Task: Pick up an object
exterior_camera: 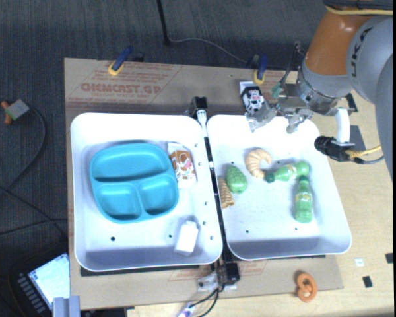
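Two bins: side by side on the bench, left bin (82, 177) and right bin (330, 236), touching along the middle.
Left bin: blue tray (132, 180) fills its centre; a packet (182, 165) lies just beside the tray's right edge; a white block (187, 236) sits near the bin's near-right corner.
Right bin, left edge: a waffle piece (225, 192) rests against the wall, with a green pod (236, 179) touching it. The pod looks like light, hard plastic, smooth and rounded, so likely to slip; take it across its narrow middle.
Right bin, centre: croissant (258, 161), probably a light, stiff toy, curved; pinch across the thick middle of the arc.
Right bin, right of centre: green veg (287, 173), slim and tilted, touching the croissant; bottle (303, 201) lies nearer the right edge. The bottle seems light, rigid and slick, and may roll; grip across its body.
Gripper (274, 119): over the right bin's far edge, fingers spread, nothing between them, well apart from all the toys.
Bench, near edge: pretzel (305, 285) outside the bins.
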Action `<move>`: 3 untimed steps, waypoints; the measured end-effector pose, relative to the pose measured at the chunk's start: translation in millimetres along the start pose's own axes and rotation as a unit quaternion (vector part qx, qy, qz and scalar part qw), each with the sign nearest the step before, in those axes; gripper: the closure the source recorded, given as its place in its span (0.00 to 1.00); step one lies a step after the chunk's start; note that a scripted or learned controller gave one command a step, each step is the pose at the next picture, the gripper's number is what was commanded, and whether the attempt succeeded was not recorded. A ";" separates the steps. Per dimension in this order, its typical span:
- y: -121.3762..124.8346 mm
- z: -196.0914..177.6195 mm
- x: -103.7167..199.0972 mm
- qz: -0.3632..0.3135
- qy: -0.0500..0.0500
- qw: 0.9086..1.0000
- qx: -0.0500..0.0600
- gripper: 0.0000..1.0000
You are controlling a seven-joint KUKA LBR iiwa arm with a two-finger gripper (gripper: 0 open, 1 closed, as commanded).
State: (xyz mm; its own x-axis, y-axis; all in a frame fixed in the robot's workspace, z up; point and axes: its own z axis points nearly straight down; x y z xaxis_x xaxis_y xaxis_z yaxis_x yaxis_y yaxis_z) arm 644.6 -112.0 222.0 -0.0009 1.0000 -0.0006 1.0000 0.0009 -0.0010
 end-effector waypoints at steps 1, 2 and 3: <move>13.4 134.4 -48.6 0.000 -0.002 1.000 -0.004 0.00; 14.1 123.6 -49.2 0.000 -0.003 1.000 -0.005 1.00; 13.9 123.9 -49.1 0.000 -0.003 1.000 -0.004 0.00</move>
State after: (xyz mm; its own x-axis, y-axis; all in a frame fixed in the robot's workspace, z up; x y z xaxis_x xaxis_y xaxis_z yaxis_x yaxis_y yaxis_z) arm 658.4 -161.1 98.0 -0.0008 1.0000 -0.0063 1.0000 0.0009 0.0079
